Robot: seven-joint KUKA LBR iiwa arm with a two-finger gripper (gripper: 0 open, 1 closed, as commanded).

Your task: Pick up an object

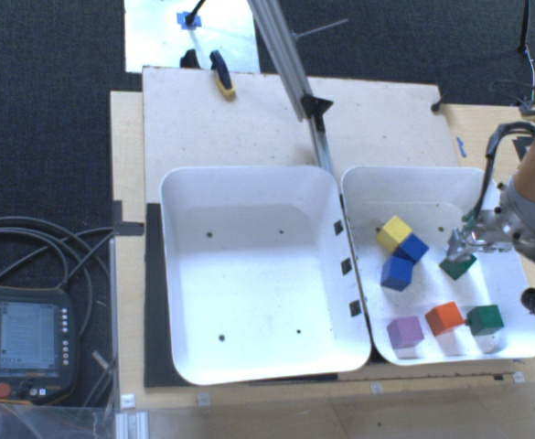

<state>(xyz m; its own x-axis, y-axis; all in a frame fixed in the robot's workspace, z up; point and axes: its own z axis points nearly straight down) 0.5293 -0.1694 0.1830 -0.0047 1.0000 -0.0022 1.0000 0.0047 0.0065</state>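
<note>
1. Nearest the camera, along the bottom edge of the right bin (pixel 523 341), sit a purple block (pixel 405 332), an orange block (pixel 444 318) and a green block (pixel 485 319), all resting on the bin floor in the lower right of the frame.
2. Higher up in that bin, a yellow block (pixel 394 233) touches a blue block (pixel 413 248), with a second blue block (pixel 396 273) just below them.
3. Reaching in from the right edge of the frame, the gripper (pixel 464 248) is over the right bin, right at a dark green block (pixel 457 265).
4. Whether the gripper is apart or clamped on that block cannot be told; its tip blurs into the block's top edge.
5. My judgement of progress: the approach looks done and the grasp is at hand, but nothing confirms a hold. The dark green block sits tilted, one corner down, which may mean it is off the floor or merely tipped. Lifting clear remains to be done.
6. As the likely target, the dark green block is a small cube with flat faces, standing apart from its neighbours, right of the blue pair and above the orange one.
7. Left of all this, the left bin (pixel 185 245) lies on the counter (pixel 249 117).
</note>
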